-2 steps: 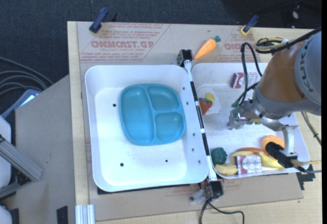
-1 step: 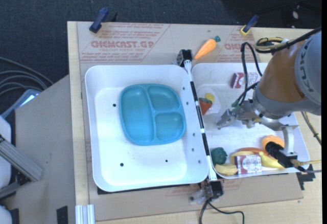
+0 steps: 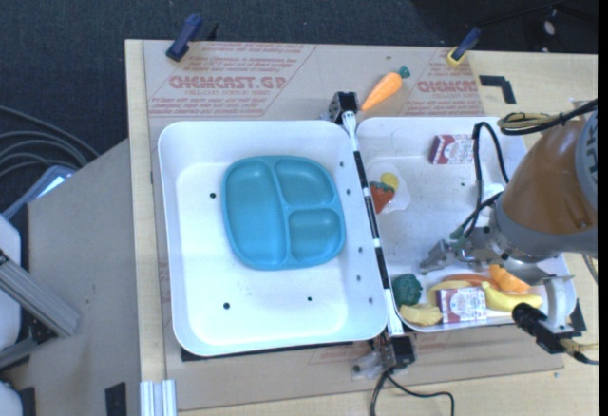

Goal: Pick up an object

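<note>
The arm (image 3: 551, 191) is reaching in from the right edge of the frame, its orange band bending over the right bin (image 3: 418, 134), and its gripper (image 3: 454, 253) is hanging low over the lower middle of that bin; whether the pincer is wide or narrow cannot be told.

Going left to right, the left bin (image 3: 190, 243) is holding a blue divided plate (image 3: 283, 212) at its centre. The right bin is holding an orange and yellow toy (image 3: 383, 193) near its left wall, a red and white carton (image 3: 450, 150) toward the top, and, along its lower edge, a green toy (image 3: 408, 288), a yellow banana (image 3: 423, 314) and a second red and white pack (image 3: 464, 303). A toy carrot (image 3: 383, 89) is lying on the bench above the bins.
</note>
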